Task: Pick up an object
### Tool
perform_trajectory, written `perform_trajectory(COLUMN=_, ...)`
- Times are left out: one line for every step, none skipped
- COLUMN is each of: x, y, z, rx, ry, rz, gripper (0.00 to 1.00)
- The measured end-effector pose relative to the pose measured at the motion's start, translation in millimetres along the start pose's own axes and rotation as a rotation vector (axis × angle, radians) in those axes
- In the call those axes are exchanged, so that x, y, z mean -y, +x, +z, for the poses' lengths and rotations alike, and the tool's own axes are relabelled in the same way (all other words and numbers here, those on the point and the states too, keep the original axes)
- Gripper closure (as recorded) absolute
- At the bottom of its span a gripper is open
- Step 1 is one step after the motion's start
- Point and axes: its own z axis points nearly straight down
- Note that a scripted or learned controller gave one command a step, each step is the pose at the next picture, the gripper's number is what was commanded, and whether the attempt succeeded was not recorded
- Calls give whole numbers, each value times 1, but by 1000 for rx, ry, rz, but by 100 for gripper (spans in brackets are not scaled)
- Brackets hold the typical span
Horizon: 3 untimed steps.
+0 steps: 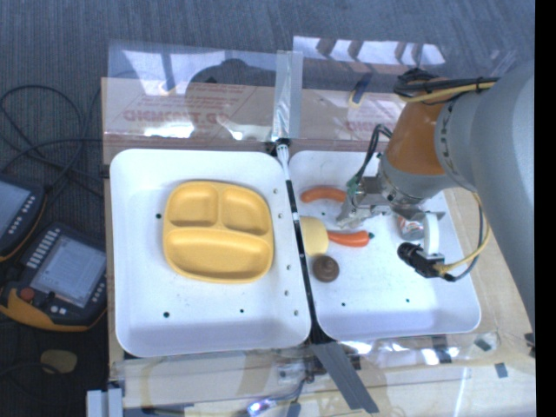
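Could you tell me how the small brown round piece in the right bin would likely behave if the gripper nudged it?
The brown round piece looks rounded, so it would probably roll. It lies beside the yellow piece, which might stop it.

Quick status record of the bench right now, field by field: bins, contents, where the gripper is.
left bin: holds a yellow divided plate
right bin: holds the small items
items in right bin: upper orange piece, lower orange piece, pale yellow block by the divider, brown round piece just below the block
gripper: low over the right bin, between the two orange pieces
finger state: cannot tell
holding anything: nothing visibly between the fingers
arm: reaches in from the right
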Motion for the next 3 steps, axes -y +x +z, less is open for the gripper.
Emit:
perform_trajectory(x=0, y=0, z=0, rx=0, ry=0, rz=0, gripper=0)
perform_trajectory(x=34, y=-1, z=9, rx=1, ry=-4, rz=-2, gripper=0)
perform_trajectory(x=112, y=-33, z=9, rx=2, ry=1, rz=3, gripper=0)
